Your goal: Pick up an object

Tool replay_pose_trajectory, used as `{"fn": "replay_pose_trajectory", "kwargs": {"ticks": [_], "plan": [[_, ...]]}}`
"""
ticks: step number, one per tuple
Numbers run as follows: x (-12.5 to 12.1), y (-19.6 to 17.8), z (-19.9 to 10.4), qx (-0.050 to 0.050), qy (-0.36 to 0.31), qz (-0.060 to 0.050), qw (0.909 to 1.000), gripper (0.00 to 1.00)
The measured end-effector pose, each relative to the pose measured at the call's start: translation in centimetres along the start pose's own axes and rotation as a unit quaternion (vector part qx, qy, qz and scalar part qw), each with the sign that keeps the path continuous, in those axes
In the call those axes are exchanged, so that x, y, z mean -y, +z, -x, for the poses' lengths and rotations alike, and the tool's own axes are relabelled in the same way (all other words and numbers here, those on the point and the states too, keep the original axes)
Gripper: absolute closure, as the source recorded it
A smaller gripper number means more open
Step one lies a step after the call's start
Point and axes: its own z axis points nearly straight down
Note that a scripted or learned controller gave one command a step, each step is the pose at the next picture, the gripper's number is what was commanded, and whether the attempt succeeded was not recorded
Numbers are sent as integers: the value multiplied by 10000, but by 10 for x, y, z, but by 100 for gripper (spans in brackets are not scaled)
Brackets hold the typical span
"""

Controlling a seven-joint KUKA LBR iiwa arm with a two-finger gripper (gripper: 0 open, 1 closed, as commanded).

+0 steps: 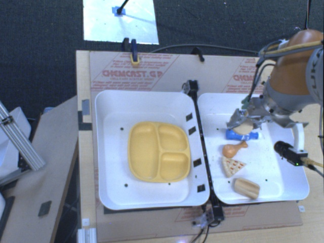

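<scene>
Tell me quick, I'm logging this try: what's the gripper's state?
Gripper: cannot be told; it hangs just above the blue toy in the right bin.

The arm point(298, 80) is grey with a bulbous orange band, thin cables alongside, and a grey metal hand point(243, 119).

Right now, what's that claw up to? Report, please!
Claw low in right bin, over blue toy. Nothing visibly gripped. Drumstick, pizza slice, wooden block lie close by.

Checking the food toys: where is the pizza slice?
In the right bin, the pizza slice lies between the chicken drumstick above and the wooden block below.
</scene>
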Motion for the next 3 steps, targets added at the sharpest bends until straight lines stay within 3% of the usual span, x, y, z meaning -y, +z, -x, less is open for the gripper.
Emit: {"fn": "replay_pose_trajectory", "kwargs": {"ticks": [2, 3], "plan": [[-47, -10, -89, -2, 5, 4, 10000, 100], [-67, -12, -150, -6, -2, 2, 10000, 100]]}}
